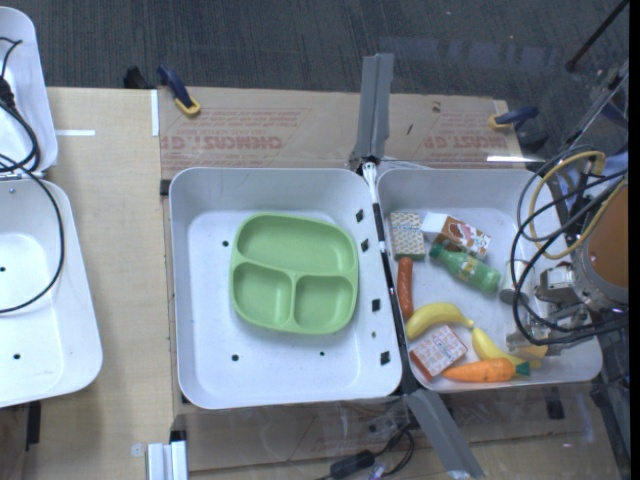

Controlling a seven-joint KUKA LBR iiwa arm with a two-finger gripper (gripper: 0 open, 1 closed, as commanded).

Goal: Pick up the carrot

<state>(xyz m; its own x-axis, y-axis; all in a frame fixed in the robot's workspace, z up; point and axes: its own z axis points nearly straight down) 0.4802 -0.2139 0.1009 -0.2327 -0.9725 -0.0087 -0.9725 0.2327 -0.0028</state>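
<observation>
Jaws (545, 340) beside crosswise carrot (480, 371)

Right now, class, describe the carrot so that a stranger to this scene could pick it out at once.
Find the right-hand white bin, crowded with toy food. Along its near edge the carrot lies on its side, just below a banana and a small printed packet. It is the one orange, tapered piece with a green tip.

Orange carrot (480, 371) with green top; yellow banana (437, 318); green bottle (466, 268); red sausage (405, 284); pale green divided plate (295, 273); both bins (200, 298) white; tan surface (110, 168).
</observation>
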